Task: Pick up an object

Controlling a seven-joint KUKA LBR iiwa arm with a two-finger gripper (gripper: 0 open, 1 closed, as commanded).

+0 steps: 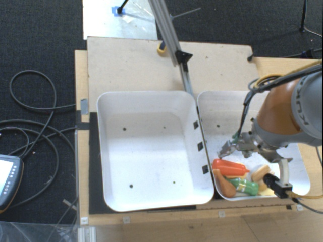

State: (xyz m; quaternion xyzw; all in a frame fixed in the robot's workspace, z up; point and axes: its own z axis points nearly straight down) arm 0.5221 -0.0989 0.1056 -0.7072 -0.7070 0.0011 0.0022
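A tan desk (136,67) is sitting on dark carpet (40,29), carrying a white bin (108,135) on its left half. A grey metal pole (164,21) is slanting down from the top edge toward the bin's far right corner. Black cables (33,102) are looping over the carpet at left, near a handheld screen unit (7,178) lying at the left edge. A pale sheet (108,14) with blue tape (117,10) is lying beyond the desk.

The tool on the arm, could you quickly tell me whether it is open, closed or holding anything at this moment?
Tool: above the right bin near the orange toy; whether it is open or closed cannot be told, and nothing is visibly held.
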